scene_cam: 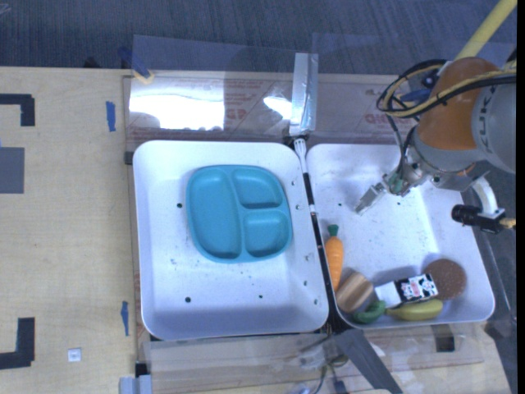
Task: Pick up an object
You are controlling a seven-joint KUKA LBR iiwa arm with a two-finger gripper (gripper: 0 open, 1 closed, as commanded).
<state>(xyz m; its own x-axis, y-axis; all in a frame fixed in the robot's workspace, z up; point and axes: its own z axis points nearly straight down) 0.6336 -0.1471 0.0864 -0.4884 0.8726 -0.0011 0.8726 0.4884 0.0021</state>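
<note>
— Where's the stuff to pick?

— Along the near edge of the right bin [459,245]: a carrot [334,256], a banana [416,309], a brown disc [445,277], a small black-and-white box [415,288].

— And the gripper [371,198]?

— Over the bin's bare far part, well apart from them. Whether the fingers are spread or closed, I can't tell. A blue divided plate [239,213] lies in the left bin [156,245].
</note>
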